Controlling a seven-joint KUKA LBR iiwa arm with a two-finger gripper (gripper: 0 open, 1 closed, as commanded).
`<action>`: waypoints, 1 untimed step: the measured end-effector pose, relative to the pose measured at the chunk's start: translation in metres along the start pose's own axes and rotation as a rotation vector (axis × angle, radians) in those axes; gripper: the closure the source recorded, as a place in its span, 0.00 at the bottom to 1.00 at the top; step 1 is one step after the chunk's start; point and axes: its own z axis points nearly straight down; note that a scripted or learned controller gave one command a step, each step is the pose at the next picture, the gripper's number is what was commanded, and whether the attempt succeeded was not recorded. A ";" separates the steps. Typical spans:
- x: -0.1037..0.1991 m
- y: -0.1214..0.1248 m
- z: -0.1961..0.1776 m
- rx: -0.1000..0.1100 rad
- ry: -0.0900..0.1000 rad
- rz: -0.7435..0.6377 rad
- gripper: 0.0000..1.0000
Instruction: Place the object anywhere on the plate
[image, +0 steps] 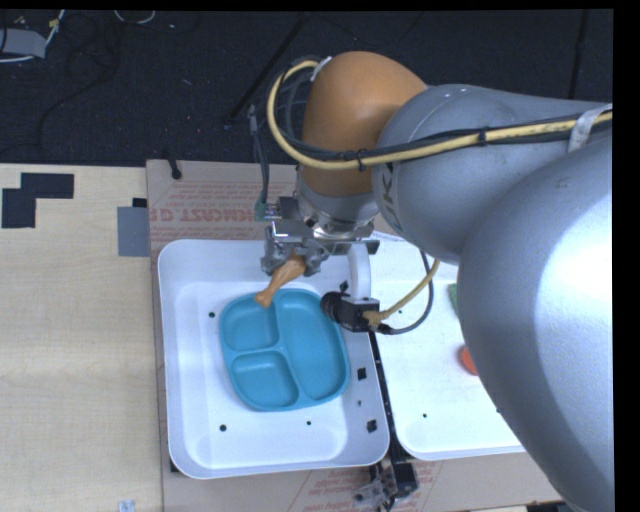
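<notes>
Camera view from above: gripper (297, 258) at the far edge of the left bin (190, 420), fingers closed on the upper end of a tan stick-like object (280, 281); lower end hanging down over the far left corner of the blue divided plate (285, 350), whether touching it or just above, impossible to tell. Probably light and stiff, perhaps wood or plastic, smooth enough to slip or swing in a pinch at one end; better held nearer the middle. Long axis slanted, running from the fingers down and to the left, free tip pointing at the plate's rim.
</notes>
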 end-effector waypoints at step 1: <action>-0.001 -0.001 0.001 0.002 -0.001 0.001 0.00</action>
